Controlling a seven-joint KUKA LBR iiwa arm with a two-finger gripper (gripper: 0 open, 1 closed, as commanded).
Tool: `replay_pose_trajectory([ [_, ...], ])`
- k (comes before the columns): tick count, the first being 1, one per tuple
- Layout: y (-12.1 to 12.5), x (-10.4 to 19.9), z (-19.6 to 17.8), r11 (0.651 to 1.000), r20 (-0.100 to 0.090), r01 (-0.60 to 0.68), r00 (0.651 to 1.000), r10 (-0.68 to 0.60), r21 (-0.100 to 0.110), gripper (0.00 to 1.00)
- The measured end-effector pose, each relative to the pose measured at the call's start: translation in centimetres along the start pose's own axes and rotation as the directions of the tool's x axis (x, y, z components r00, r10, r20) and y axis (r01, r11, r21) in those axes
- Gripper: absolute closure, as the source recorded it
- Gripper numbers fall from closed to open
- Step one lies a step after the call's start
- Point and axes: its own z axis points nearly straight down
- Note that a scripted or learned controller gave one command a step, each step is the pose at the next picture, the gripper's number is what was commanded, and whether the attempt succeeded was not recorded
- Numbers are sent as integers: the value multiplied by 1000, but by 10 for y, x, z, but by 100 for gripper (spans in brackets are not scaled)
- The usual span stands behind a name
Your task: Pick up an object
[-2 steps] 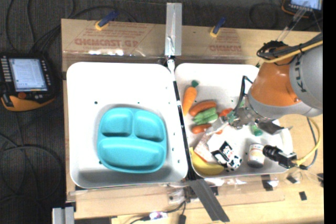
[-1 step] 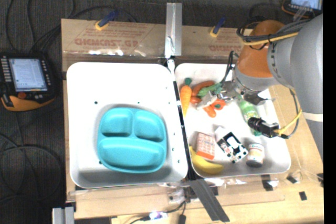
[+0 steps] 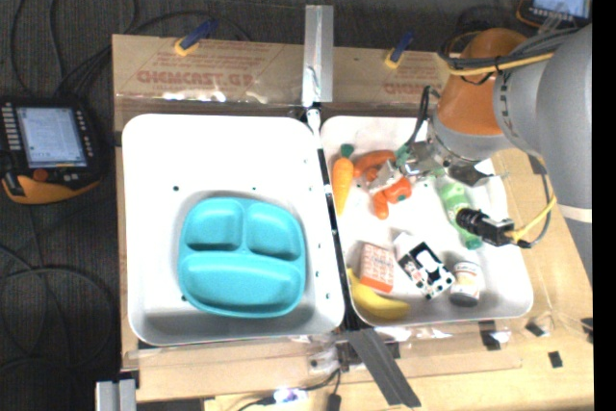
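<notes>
hovering near the right bin [image 3: 520, 298] far rim, jaws [image 3: 397, 170] (grip state unreadable) crowd orange toys [image 3: 383, 180].

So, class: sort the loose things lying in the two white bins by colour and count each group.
Blue: 1, the divided plate
Orange: 3, carrot and two toys
Yellow: 1, banana
Green: 1, bottle
White or mixed: 3
Total: 9

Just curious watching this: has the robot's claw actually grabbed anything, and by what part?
Cannot be told. The gripper sits low over an orange toy in the right bin, but the contact is unclear.
</notes>
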Motion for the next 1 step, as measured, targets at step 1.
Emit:
replay_pose_trajectory([
  [1, -12, 64, -115, 999, -6, 47, 999, -47, 25, 100],
])
